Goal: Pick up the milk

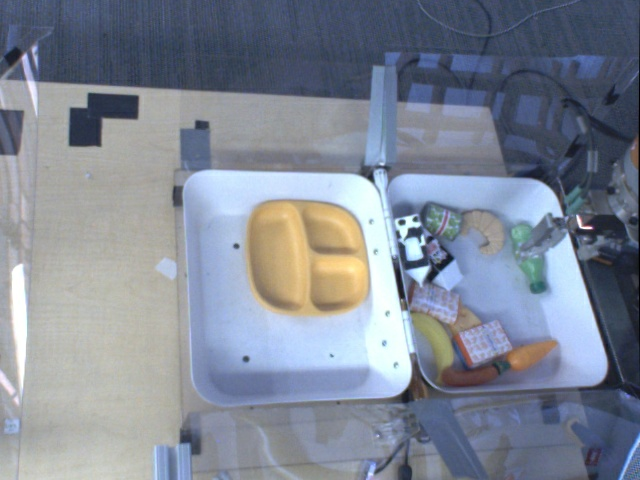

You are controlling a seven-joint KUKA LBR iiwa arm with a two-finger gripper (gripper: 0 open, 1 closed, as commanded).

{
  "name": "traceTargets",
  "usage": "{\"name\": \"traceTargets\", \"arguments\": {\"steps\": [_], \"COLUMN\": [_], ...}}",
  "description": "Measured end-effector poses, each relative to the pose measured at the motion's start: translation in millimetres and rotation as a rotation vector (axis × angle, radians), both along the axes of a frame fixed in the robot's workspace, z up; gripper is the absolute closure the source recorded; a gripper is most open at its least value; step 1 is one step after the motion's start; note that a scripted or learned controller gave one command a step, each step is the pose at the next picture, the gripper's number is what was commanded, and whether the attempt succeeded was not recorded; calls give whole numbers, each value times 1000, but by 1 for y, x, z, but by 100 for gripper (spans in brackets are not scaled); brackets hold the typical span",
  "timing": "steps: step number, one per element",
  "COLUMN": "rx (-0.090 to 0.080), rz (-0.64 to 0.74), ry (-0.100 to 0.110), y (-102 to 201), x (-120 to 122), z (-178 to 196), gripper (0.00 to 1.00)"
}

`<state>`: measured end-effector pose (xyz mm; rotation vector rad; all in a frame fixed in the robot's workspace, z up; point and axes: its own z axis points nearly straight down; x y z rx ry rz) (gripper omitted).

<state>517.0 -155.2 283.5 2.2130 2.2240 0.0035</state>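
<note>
The milk (416, 244) is a small black-and-white carton lying on its side at the left wall of the right bin (573, 308), just right of the divider between the bins. My gripper (546, 234) hangs over the right part of that bin, close above a green bottle (532, 260). It is well to the right of the milk and apart from it. The arm comes in from the right edge behind it.
Around the milk lie a green can (441, 220), a croissant (487, 230) and a pink-patterned packet (433, 301). Further front are a banana (434, 338), a red box (482, 341), a carrot (530, 353) and a sausage (470, 376). The left bin (210, 298) holds a yellow divided plate (306, 256).
</note>
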Motion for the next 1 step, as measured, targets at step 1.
{"name": "traceTargets", "arguments": {"steps": [1], "rx": [-1], "rz": [103], "ry": [-2], "y": [4], "x": [-11], "z": [-42], "gripper": [0]}}
